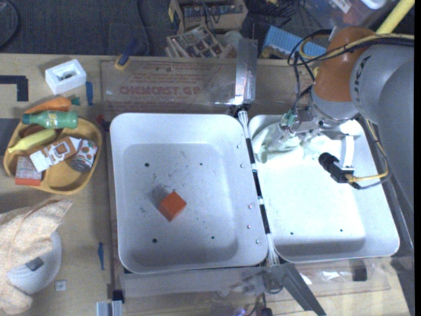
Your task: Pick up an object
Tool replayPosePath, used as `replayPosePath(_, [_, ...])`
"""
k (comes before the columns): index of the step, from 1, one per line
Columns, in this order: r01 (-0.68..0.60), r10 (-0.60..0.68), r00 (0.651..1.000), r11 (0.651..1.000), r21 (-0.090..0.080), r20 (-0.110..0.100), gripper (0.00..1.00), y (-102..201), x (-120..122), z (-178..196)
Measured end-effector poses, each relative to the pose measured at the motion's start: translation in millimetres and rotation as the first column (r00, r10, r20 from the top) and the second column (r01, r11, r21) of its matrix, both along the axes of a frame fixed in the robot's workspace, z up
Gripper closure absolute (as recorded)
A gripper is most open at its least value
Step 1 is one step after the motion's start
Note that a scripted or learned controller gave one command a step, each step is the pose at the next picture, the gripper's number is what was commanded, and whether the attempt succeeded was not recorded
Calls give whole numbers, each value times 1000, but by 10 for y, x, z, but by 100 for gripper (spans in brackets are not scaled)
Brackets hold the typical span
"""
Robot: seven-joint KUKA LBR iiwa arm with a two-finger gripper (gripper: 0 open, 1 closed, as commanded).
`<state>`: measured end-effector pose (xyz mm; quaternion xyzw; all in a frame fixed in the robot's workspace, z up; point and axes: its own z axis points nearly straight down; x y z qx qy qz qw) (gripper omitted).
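Observation:
An orange cube [173, 205] lies in the left bin [131, 143], a little left of its middle, with a small grey smudge just above it. My gripper [294, 125] is down in the far left part of the right bin [375, 236], below the arm's orange band [342, 45]. Just left of the gripper, a pale greenish, partly see-through object [266, 143] lies against the bin's far left corner. The arm's glare blurs the spot where gripper and object meet.
A black connector with a yellow cable [335, 168] hangs off the wrist over the right bin. Left of the bins stand a yellow bowl of toy food [52, 153], a cloth [33, 242] and a small white box [66, 76]. A clear plastic panel [171, 84] lies behind the left bin.

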<state>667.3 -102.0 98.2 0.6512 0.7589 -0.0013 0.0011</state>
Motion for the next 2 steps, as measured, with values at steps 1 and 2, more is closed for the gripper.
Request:
replayPosePath(1, [0,0,1000,1000,-2,1,100,-6,5,92])
replayPosePath(2, [48,-48,999,999,2,1,100,316,1,858])
